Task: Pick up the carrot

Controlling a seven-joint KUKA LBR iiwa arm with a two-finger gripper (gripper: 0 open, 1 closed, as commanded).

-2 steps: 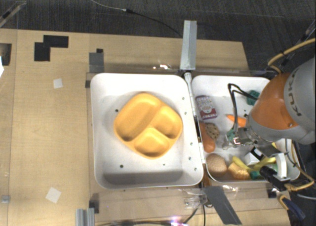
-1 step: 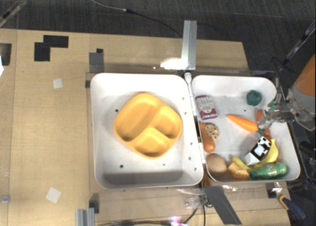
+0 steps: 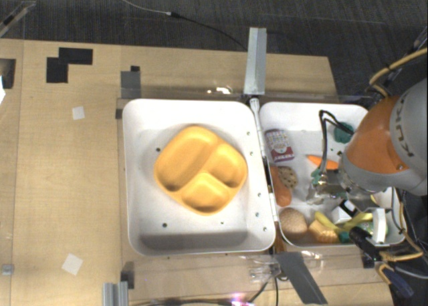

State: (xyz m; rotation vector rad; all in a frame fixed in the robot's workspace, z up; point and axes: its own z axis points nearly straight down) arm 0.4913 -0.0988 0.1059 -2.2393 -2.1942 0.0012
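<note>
**Carrot lying in the right bin, gripper hanging close by**

Pale wooden bench (image 3: 60, 184) is filling most of the frame under dark carpet along the top, and it is carrying two shallow white bins side by side. Right of centre, in the right bin (image 3: 301, 116), the carrot (image 3: 321, 162) is lying as a small orange wedge, its thin end pointing left, partly tucked under the arm. Just below it the gripper (image 3: 326, 188) is hanging over the bin floor, and nothing is showing between its fingers; whether they are spread or closed cannot be told from this angle. The grey arm with its orange band (image 3: 374, 144) is reaching in from the right edge of the frame.

Around the carrot, a small red-and-white packet (image 3: 279, 145) is lying to the upper left, a cookie (image 3: 287, 177) and a sausage-like orange piece (image 3: 283, 196) are sitting to the lower left, and a brown potato-like lump (image 3: 293, 221) is resting near the bin's bottom edge beside yellow and green items (image 3: 334, 226).

Further left, the left bin (image 3: 140, 231) is holding a yellow divided dish (image 3: 200, 168) near its centre.
</note>
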